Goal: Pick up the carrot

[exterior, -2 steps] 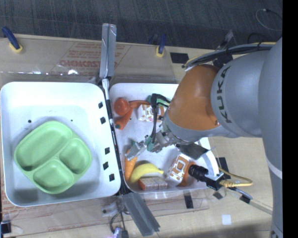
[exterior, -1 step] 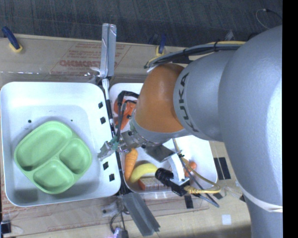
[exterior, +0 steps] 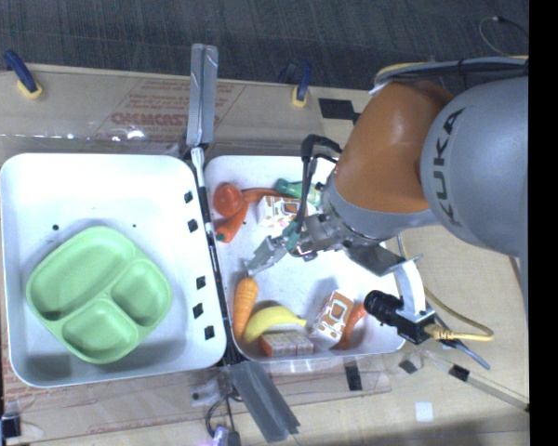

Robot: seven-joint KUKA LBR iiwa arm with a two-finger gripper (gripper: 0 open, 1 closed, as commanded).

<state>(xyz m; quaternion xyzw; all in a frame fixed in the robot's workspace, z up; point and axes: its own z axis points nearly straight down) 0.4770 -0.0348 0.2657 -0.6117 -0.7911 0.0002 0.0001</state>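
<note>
Two bins: left (exterior: 19,249) holds a green tray (exterior: 98,295); right, carrot (exterior: 245,300), banana (exterior: 270,321); tool (exterior: 260,256) state unclear.

arm (exterior: 465,170): grey shell, a broad orange band above the wrist, dark lettering on the grey
gripper (exterior: 260,260): silvery metal
carrot (exterior: 245,303): orange, paler at the top end
banana (exterior: 272,321): yellow
divided plate (exterior: 98,295): pale green, plain
left bin (exterior: 37,179): white, with small black marks along its right wall
right bin (exterior: 293,286): white
round piece at the right bin's top left (exterior: 227,199): red-orange
small box by the banana (exterior: 331,316): white with an orange-brown pattern
block under the banana (exterior: 284,345): reddish brown
counter (exterior: 474,286): light tan
board behind the bins (exterior: 149,105): tan with faded red print
clamps (exterior: 23,74): blue, on the board's rear edge
</note>
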